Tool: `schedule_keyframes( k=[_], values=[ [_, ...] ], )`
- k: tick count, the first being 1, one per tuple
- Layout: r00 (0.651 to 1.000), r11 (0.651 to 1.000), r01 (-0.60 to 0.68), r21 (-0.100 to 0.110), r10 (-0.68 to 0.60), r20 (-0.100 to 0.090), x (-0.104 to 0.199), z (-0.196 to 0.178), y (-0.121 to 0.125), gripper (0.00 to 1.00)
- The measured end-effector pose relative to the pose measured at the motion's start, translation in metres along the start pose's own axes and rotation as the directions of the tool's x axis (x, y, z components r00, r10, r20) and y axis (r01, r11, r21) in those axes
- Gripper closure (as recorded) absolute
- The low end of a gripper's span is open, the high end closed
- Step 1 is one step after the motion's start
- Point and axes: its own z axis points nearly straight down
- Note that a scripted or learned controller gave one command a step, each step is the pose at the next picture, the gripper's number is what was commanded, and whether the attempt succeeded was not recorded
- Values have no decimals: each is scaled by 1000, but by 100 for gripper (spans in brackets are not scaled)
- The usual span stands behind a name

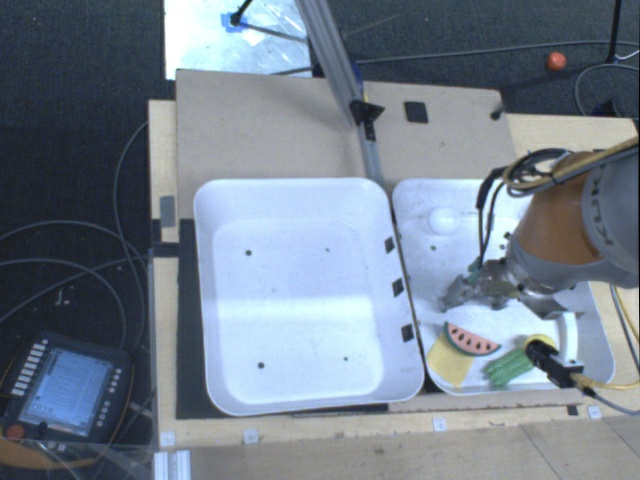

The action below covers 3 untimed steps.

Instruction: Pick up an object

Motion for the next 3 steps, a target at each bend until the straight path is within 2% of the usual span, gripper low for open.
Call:
schedule_keyframes(
  k=[1, 2, 3],
  values=[
    [1000, 1000, 3, 0, -3, 0, 26, 0, -10, 0],
    [1000, 1000, 2, 0, -2, -1, 33, 0, -40, 0],
    [1000, 1000, 28, -7, -28, -1, 51, -119, -39, 0]
  ],
)
